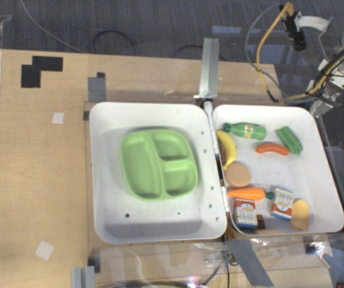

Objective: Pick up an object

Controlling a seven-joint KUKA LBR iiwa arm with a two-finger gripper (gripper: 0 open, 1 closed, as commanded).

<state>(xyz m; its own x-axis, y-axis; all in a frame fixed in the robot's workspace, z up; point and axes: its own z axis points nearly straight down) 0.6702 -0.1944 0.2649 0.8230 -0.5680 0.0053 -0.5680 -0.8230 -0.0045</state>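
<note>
Two white bins sat side by side: the left bin held one green divided tray, and the right bin held nine pieces – one green bottle, one banana, one red sausage, one green pickle, one round cookie, one carrot, two small cartons and one yellowish lump. The arm hung at the upper right, outside the bins; its grip couldn't be made out

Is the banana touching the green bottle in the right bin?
Apart. The camera view shows a strip of white bin floor between the banana and the green bottle.
</note>
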